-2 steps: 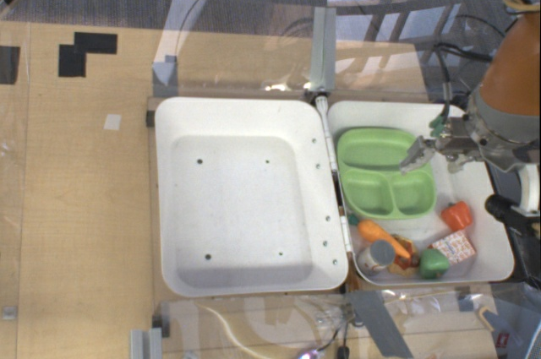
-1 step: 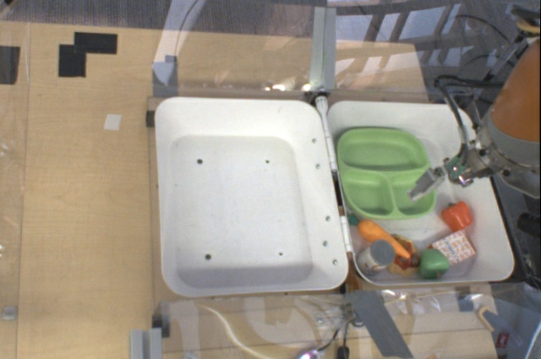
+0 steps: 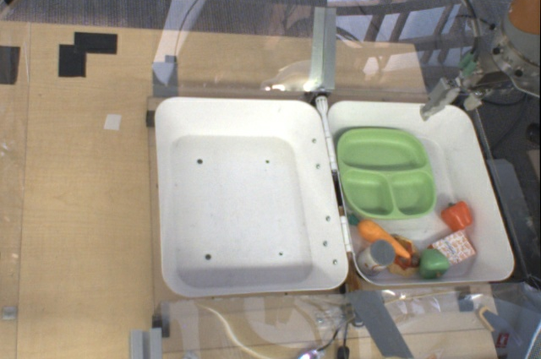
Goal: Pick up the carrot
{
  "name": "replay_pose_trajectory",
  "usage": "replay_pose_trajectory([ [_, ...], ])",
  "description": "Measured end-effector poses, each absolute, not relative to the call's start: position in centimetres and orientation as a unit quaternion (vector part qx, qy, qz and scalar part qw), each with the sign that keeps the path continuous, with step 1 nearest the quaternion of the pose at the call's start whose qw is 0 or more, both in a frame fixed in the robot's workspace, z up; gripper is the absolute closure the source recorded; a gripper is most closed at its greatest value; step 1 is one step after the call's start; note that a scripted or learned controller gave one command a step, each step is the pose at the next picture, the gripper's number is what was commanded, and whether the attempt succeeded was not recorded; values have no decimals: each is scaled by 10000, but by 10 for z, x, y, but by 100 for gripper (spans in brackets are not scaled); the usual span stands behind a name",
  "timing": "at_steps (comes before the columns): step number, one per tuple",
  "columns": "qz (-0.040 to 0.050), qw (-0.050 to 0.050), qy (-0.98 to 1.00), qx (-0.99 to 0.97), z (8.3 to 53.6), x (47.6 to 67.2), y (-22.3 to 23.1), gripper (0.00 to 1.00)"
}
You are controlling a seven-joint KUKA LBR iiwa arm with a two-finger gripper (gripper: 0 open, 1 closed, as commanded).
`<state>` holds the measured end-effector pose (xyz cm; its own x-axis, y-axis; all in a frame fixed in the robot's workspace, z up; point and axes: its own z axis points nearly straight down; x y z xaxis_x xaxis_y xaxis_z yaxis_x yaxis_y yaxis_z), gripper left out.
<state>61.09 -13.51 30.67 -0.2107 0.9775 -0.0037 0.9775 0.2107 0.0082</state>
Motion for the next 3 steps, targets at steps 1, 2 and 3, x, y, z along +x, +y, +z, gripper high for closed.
replay_pose_trajectory([
  [1, 24, 51, 7874, 6164, 410, 670, -143, 0],
  [2, 21, 45, 7002, 7139, 428, 669, -198, 0],
  [3, 16, 34, 6813, 7320, 437, 670, -202, 0],
])
